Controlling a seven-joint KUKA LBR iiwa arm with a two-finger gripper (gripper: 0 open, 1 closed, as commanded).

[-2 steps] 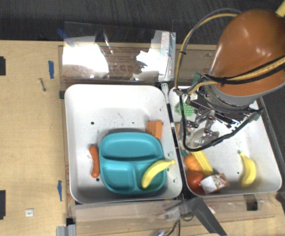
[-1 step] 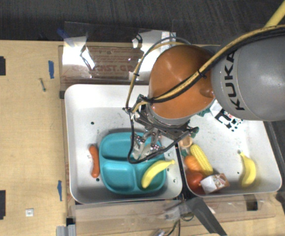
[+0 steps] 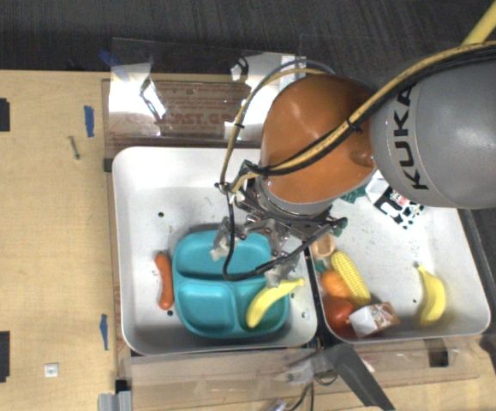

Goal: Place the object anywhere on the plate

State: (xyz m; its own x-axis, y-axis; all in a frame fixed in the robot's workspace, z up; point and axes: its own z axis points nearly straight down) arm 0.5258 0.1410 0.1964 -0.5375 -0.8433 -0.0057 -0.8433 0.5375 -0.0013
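Your pincer (image 3: 260, 248) hangs right over the teal divided plastic plate (image 3: 205, 294), at its upper right part, but cables and the wrist hide it, so you cannot tell how it stands or whether it grips anything. Above it, the grey arm with its orange band (image 3: 316, 139) covers the plate's far side.

On the plate's lower right corner lies a yellow toy banana (image 3: 269, 302), resting across the rim at a slant. Just left of the plate, touching or nearly touching its edge, sits an orange-red toy sausage (image 3: 165, 279), lying lengthwise. Both share the left white shallow bin (image 3: 140, 195) with the plate.

Right of the plate, past the divide, the right white bin (image 3: 466, 311) holds a yellow corn cob (image 3: 350, 276), an orange round fruit (image 3: 336, 286) beside it, a red tomato-like piece (image 3: 339, 315) and a small red-and-white carton (image 3: 373, 318). Further from the plate, a second yellow banana (image 3: 433, 294) lies near that bin's right wall. Left of the plate, the light wooden desk (image 3: 42, 229) stretches away.
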